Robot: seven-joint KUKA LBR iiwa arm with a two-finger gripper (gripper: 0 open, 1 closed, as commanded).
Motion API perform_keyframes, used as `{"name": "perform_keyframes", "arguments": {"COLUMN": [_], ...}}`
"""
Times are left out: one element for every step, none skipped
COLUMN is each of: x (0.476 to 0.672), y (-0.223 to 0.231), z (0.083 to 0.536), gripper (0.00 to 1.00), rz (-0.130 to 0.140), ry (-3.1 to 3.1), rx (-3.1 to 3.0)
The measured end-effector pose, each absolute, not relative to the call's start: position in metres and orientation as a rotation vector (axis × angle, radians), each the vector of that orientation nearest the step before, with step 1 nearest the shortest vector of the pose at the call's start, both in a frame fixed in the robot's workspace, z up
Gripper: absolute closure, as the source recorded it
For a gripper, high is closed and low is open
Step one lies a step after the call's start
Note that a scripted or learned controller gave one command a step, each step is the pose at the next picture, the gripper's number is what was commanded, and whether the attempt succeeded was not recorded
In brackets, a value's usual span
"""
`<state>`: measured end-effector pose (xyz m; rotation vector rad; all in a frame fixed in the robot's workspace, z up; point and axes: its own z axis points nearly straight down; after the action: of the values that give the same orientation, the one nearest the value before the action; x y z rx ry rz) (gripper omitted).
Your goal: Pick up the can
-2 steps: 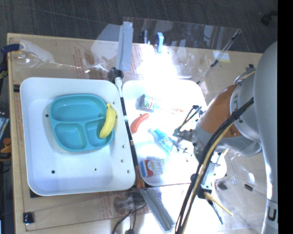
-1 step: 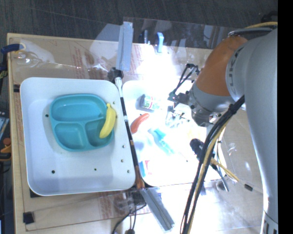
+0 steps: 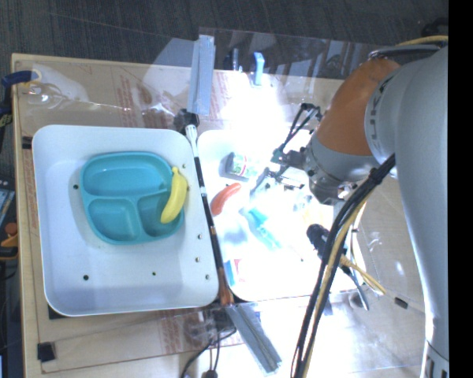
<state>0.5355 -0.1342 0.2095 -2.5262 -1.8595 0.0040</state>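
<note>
glare is washing out right bin (image 3: pixel 256 290) under gripper (image 3: pixel 277 173) | fingers are blurring | arm (image 3: pixel 410 132) is running off right edge

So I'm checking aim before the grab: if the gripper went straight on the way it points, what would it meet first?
Probably the can, lying in the right bin just past the gripper. Glare hides depth, so it might pass above it.

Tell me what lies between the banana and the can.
In the camera view, the two bins' adjoining rims lie between the banana and the can.
</note>
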Motion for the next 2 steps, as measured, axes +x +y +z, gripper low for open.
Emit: {"name": "perform_keyframes", "arguments": {"x": [0.501,0.566], "y": [-0.119,-0.162], "z": [0.09,0.09], "gripper": [0.0,0.0], "rz": [0.006,0.007], "ry": [-1.691,-1.354], "rx": [-2.64,-2.829]}}
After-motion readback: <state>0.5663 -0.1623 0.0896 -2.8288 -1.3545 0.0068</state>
